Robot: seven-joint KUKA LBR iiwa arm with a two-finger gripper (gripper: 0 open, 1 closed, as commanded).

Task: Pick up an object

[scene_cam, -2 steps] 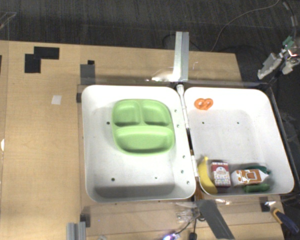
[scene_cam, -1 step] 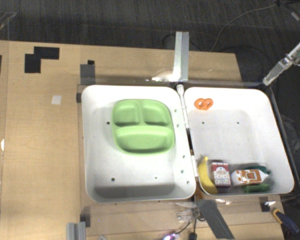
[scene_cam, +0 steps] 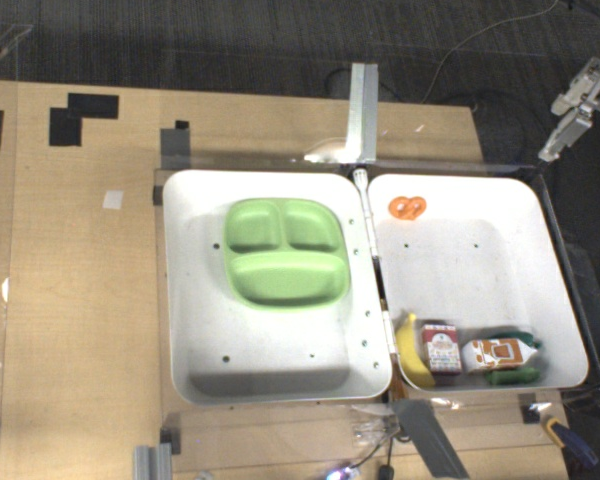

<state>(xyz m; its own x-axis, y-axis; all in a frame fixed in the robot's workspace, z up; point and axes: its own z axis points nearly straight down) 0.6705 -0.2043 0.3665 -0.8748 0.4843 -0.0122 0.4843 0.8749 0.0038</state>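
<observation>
Gripper (scene_cam: 580, 103) parked off the bench, past the right bin's (scene_cam: 480, 258) far right corner — finger gap unreadable, nothing seen in it. Orange pretzel (scene_cam: 408, 208) sits well left of it; banana (scene_cam: 410, 353), probably two small cartons (scene_cam: 440, 348) far below-left.

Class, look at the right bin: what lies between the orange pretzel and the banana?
In the camera view, only bare white bin floor lies between the orange pretzel and the banana.
</observation>
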